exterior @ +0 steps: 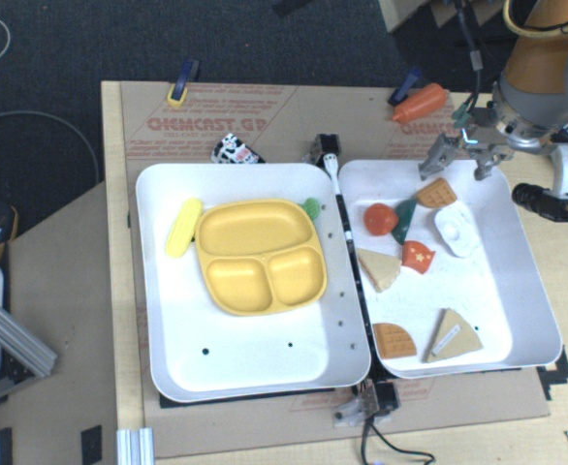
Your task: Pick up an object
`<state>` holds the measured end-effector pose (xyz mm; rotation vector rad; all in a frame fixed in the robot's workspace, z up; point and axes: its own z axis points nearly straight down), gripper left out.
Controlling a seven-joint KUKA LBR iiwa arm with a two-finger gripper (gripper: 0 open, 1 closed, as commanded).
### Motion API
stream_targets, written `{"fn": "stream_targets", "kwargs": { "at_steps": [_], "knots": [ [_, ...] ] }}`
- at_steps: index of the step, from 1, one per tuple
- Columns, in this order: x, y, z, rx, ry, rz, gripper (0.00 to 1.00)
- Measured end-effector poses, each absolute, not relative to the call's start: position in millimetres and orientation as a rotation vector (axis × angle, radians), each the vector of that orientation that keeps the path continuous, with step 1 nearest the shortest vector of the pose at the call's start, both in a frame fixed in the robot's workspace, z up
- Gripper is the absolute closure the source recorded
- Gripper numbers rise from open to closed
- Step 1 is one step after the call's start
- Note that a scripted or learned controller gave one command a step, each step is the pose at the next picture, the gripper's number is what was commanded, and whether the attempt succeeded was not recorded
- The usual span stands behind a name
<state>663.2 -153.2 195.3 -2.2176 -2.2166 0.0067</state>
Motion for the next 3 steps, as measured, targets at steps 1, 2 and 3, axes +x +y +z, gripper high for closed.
{"fn": "stream_targets", "kwargs": {
  "at_steps": [1, 2, 3],
  "knots": [
    [660.2, -157, 133, -2.218, -2.218, 0.006, 0.00],
    [659.3, -155, 81, -2.216, -2.219, 0.005, 0.00],
    [661.6, -156, 97, -2.221, -2.224, -0.001, 1.00]
  ]
}}
